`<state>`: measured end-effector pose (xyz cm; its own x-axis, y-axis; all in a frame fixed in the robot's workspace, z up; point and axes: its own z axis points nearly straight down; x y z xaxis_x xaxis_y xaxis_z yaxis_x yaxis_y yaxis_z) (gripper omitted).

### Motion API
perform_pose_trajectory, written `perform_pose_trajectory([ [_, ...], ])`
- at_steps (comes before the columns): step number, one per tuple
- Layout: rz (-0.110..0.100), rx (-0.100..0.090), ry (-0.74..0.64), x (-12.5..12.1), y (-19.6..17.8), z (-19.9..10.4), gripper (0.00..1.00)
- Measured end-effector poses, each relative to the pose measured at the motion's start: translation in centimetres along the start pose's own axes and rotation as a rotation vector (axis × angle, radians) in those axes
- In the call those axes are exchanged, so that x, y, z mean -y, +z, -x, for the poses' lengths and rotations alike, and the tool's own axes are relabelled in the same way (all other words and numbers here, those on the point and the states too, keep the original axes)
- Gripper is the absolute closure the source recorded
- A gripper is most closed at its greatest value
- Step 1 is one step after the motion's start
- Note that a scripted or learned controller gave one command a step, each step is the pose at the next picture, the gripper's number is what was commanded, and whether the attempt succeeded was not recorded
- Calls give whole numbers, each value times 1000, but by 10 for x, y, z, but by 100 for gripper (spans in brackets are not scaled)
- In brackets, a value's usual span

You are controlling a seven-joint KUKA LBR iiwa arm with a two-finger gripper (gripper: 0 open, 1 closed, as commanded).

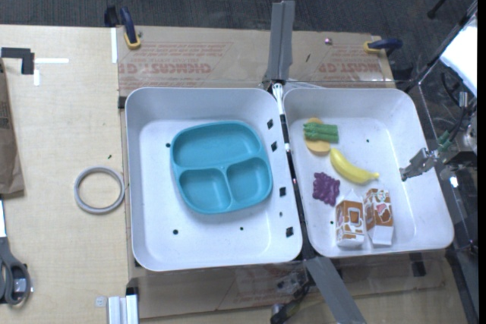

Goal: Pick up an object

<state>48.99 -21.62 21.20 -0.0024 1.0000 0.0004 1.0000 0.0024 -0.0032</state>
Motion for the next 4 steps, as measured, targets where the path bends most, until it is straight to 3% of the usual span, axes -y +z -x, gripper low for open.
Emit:
perform_pose_trajectory([
  [1, 0, 0, -134, -37, 53, -16, 0],
  [2, 0, 1, 98, -102, 121, -105, 0],
  [3, -2, 2, 94, -101, 113, -105, 100],
  [4, 2, 2, 49, -117, 20, -167, 100],
])
